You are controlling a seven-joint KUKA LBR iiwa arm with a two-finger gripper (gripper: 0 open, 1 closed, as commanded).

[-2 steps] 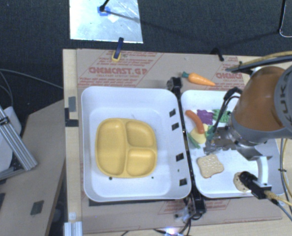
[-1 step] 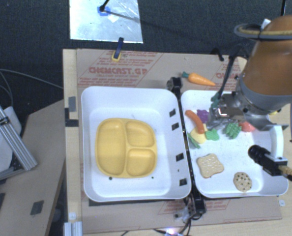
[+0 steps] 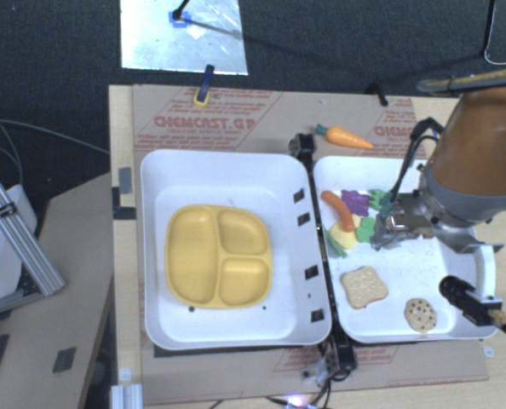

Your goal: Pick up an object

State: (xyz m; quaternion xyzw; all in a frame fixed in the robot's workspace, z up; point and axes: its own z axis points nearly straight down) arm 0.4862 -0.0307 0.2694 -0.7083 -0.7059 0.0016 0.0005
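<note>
Nearest you, at the front of the right bin [image 3: 381, 329], a round speckled cookie [image 3: 420, 313] lies by the front wall, and just left of it and a touch further back sits a toast slice [image 3: 364, 286], flat on the white floor. Over in the left bin [image 3: 151, 254] you've got the yellow divided plate [image 3: 219, 255], three compartments, resting flat. Move back in the right bin and here's your cluster: an orange sausage-shaped piece [image 3: 338, 210], a purple toy [image 3: 354, 201], green pieces [image 3: 368, 227] and a pale yellow piece [image 3: 340, 239], all bunched against the bin's left side. The gripper [image 3: 388, 228] is right down at the cluster's right edge, touching or just beside the green pieces, with the grey arm [image 3: 479, 156] and its orange band reaching in behind it. You cannot tell from here whether it's apart or clamped on anything. Furthest back, a toy carrot [image 3: 344, 136] lies on the cardboard [image 3: 236, 118] outside the bins.
</note>
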